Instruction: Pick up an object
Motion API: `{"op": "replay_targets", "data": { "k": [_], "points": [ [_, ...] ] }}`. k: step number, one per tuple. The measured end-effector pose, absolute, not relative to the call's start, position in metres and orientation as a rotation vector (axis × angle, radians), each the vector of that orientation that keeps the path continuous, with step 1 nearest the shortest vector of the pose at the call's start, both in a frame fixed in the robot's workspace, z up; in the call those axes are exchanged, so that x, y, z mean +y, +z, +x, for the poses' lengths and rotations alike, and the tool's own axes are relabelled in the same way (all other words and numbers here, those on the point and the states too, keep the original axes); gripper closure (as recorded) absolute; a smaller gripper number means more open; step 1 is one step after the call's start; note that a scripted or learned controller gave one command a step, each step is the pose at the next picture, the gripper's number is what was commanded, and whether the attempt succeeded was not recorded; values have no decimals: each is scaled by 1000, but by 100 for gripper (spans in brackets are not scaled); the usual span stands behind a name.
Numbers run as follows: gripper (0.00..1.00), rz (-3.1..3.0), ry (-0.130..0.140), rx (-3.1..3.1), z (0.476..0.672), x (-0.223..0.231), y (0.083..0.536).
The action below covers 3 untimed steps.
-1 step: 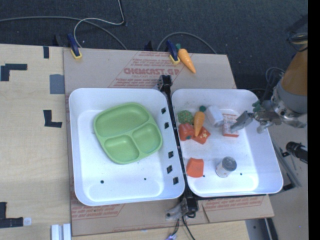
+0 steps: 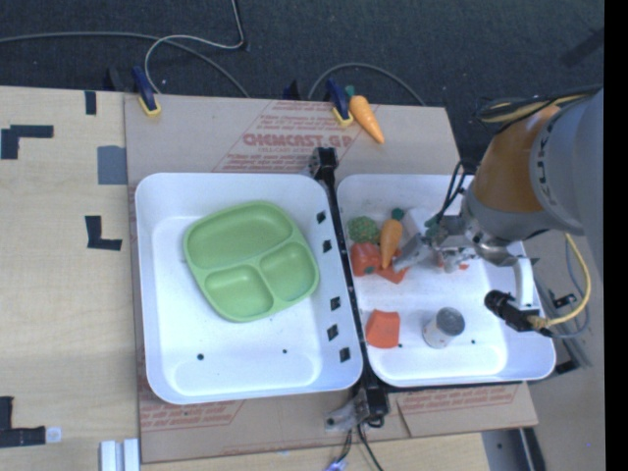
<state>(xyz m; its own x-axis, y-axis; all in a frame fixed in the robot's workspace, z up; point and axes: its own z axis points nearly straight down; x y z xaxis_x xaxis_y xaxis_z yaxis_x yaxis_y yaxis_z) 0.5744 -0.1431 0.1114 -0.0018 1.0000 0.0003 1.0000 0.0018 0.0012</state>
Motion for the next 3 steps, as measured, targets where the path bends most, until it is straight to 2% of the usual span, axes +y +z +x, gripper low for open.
{"op": "replay_targets", "data": {
  "k": [1, 2, 3],
  "points": [
    [0, 2218, -2, 2220, 608, -104, 86],
    [0, 2234, -34, 2244, 647, -110, 83],
    [100, 2237, -32, 2229, 647, -111, 92]
  ]
}}
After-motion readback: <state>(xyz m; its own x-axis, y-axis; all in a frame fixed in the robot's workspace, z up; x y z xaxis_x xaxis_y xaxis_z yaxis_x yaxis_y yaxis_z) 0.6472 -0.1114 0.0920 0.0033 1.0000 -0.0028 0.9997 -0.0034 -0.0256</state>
